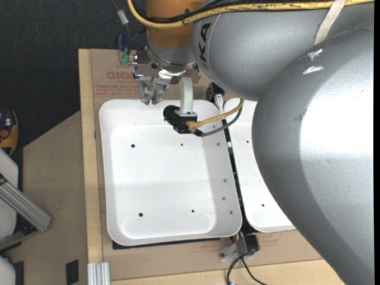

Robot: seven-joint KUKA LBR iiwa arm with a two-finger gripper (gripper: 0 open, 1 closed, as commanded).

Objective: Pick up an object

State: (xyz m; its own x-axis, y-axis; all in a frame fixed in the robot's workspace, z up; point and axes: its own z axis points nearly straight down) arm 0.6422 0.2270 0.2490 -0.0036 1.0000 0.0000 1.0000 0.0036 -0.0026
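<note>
The counter [89, 159] carries two shallow white bins side by side, with a brown cardboard sheet under them.

Left bin [166, 177]: its floor is bare white, marked by small dark dots at about 10, 7 and 5 o'clock from its centre. A row of similar dots runs along its right wall. No loose object for picking can be made out on this floor. The far rim, at 12 o'clock, lies partly under the tool.

Tool [152, 95]: it hangs over the far rim of the left bin, at about 12 o'clock from the bin's centre. Metal fingers [147, 92] point down toward the rim. They appear close together, but the view is too small and cluttered to settle this, so I cannot tell whether they are apart or together. Nothing is seen between them. Just beside the tool, at 3 o'clock, a pale vertical post [187, 97] ends in a black fitting [176, 119]. A yellow cable [217, 119] leaves this fitting toward 3 o'clock.

Arm [297, 70]: the orange band [175, 5] sits directly above the tool. The grey links fill the upper right and cover most of the right bin.

Right bin [261, 212]: a near-left strip of white floor shows, with small dark dots. No object is visible on this strip.
</note>
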